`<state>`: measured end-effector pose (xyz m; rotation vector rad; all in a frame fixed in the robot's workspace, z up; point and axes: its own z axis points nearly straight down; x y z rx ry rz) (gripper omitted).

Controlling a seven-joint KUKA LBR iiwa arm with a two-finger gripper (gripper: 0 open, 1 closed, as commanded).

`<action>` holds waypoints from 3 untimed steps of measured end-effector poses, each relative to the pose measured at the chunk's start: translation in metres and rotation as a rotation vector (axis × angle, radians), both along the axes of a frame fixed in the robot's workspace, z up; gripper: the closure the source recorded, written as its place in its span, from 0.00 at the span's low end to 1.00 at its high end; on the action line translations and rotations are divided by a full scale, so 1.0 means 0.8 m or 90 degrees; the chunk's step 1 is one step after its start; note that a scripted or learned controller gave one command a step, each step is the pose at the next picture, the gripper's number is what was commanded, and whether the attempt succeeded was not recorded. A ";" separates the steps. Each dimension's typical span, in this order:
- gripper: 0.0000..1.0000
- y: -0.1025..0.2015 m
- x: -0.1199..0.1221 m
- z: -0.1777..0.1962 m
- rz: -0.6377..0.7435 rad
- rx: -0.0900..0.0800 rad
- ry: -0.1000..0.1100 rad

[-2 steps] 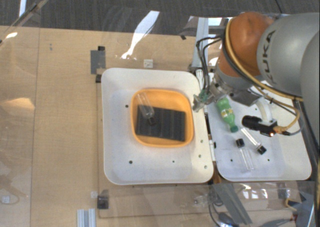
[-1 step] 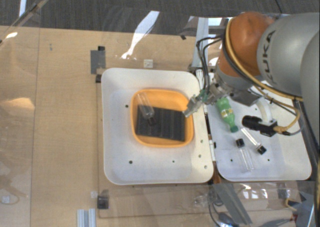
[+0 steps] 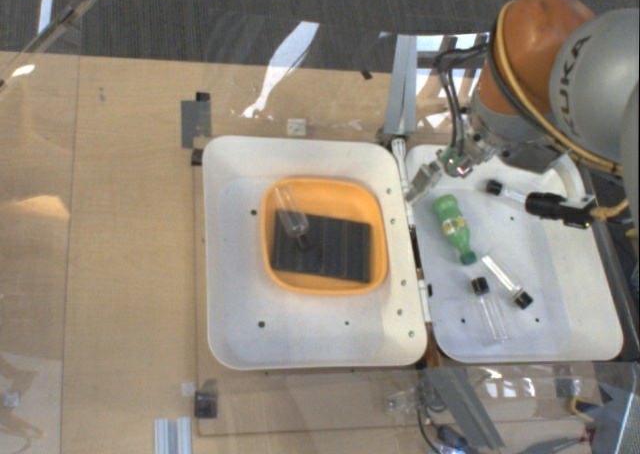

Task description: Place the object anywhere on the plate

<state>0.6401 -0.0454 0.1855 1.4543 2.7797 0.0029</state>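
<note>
The orange plastic plate sits in the middle of the left white bin, with room all around. A clear glass tube lies on it. The grey tool hangs over the bins' shared edge, near the green bottle; I cannot tell its grip.

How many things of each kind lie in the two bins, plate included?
Orange plate: 1
Dark ridged block: 1
Green bottle: 1
Clear tubes: 4
Total: 7
</note>
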 end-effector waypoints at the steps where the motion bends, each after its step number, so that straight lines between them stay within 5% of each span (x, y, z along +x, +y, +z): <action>1: 0.00 -0.067 -0.005 0.082 -0.071 0.000 -0.003; 2: 1.00 -0.064 -0.003 0.096 -0.067 -0.001 -0.008; 3: 1.00 -0.046 -0.044 0.003 0.030 0.000 -0.002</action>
